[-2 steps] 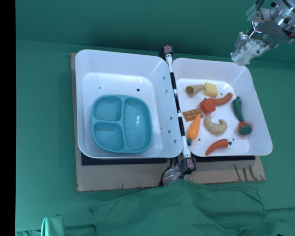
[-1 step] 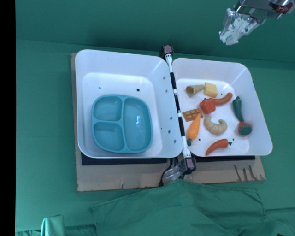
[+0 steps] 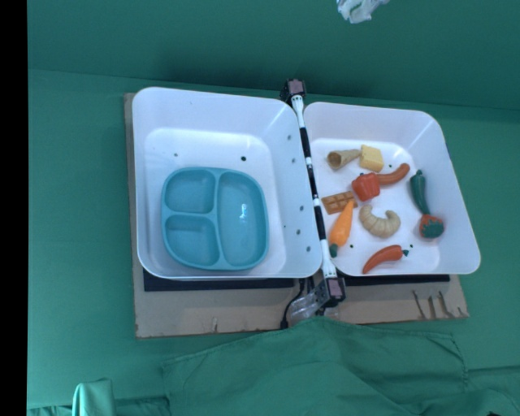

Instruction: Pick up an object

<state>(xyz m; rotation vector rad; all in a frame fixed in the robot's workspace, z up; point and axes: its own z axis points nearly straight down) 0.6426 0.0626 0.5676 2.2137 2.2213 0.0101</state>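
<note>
Early step, approach not begun: nothing picked yet. Toy foods lying in right bin [image 3: 452, 175], right half of frame: carrot [image 3: 342, 225], croissant [image 3: 380, 219], chili [image 3: 383, 257] and others. Blue plate [image 3: 215, 218] in left bin [image 3: 211, 122]. At top edge, pale gripper [image 3: 355, 8], far from bins; open or closed, impossible to tell. Next, probably: choose a free piece, maybe the chili, and descend straight over it.

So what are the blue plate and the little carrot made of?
The blue plate looks like smooth plastic: it is one even colour, and a small bright glint sits in its big compartment. The carrot seems to be a plastic toy too, plain orange with a soft sheen, though it is too small to be sure.
</note>
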